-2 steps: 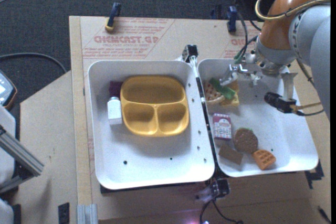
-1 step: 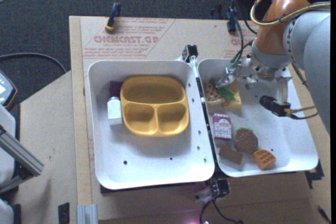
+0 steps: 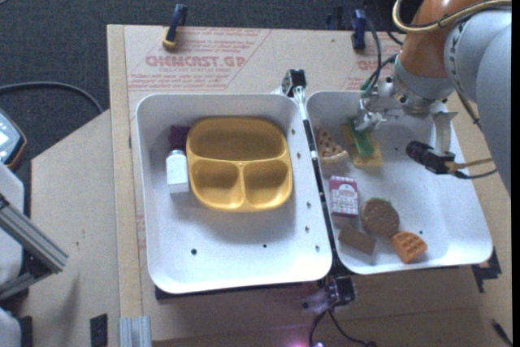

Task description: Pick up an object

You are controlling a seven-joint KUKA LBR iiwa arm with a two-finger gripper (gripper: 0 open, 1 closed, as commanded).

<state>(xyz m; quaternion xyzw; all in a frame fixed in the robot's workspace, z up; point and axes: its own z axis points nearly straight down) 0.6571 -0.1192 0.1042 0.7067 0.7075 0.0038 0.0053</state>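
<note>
**Over the right bin: claw descending on a sandwich piece**

Above the right bin's [image 3: 455, 199] far end, my claw [image 3: 367, 119] hovers over the green-and-yellow sandwich piece [image 3: 363, 145]; whether it is released or clenched I cannot tell. I should centre over the piece, clear of the pizza slice [image 3: 329, 145] beside it, before closing. Left bin [image 3: 154, 199]: yellow tray [image 3: 239, 162].

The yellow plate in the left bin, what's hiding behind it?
Beside the yellow plate, at its left edge, stands a small white bottle, with something dark purple peeking out above it. The plate covers part of the purple thing, so I cannot name it.
</note>
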